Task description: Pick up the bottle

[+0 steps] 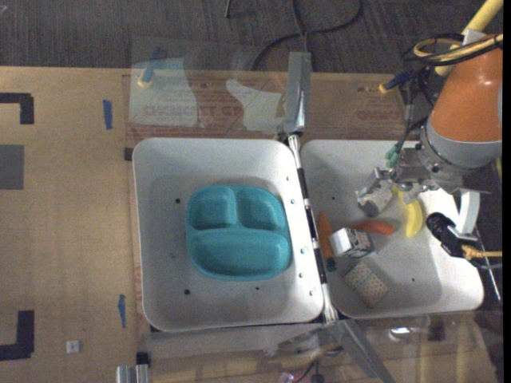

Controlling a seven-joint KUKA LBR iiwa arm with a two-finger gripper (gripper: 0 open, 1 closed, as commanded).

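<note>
- We take the yellow banana [412, 219] in the right bin [447, 290] as our landmark; its upper end is hidden under the robot's wrist
- The gripper [377, 198] hangs just up and to the view's left of the banana, low over the bin floor; we cannot tell whether it is spread or closed, as it blurs into the grey metal around it
- What we take for the bottle [351, 242] is a small grey-and-white thing lying down and to the left of the banana, apart from the gripper; it is too blurred for us to be sure of its shape
- A red-orange oblong thing [378, 227] lies just left of the banana, between it and the bottle
- An orange stick [324, 233] lies further left of the banana, along the bin's wall
- A speckled tan block [366, 282] sits below and left of the banana, tilted
- Well to the banana's left, in the left bin [160, 214], rests a teal divided plate [237, 231]
- The arm [471, 94] rises above the banana and is cut off by the view's right edge
</note>
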